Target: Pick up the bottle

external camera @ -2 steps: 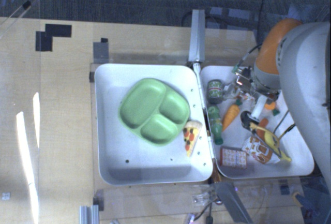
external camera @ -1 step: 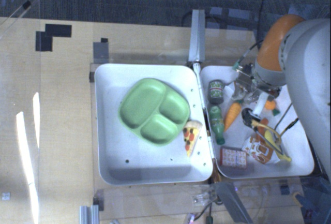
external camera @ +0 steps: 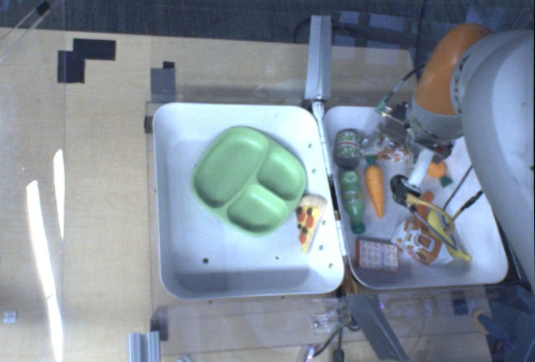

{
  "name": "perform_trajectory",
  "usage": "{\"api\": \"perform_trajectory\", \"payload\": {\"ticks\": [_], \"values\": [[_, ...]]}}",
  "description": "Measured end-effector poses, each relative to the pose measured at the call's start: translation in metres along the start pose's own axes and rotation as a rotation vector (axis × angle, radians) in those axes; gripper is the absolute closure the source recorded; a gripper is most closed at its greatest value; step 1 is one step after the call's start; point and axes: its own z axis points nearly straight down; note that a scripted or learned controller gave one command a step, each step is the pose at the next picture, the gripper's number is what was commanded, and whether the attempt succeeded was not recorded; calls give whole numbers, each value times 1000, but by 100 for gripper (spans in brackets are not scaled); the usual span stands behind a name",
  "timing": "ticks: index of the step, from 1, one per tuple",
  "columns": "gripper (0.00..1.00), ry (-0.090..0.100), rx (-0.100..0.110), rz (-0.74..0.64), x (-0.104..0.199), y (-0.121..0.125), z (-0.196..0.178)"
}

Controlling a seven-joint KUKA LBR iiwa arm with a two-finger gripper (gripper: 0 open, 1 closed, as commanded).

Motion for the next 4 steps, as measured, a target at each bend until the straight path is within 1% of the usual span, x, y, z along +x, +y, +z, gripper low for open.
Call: {"api": "perform_trajectory", "payload": {"ticks": [1, 2, 3, 4], "values": [[0, -1, 4, 12, -12, -55, 11], [0, 0, 1, 492, -36, -90, 10], [0, -5, 7, 533, 24, -3, 14], [0, -7, 8, 644, -15, 43, 14]]}}
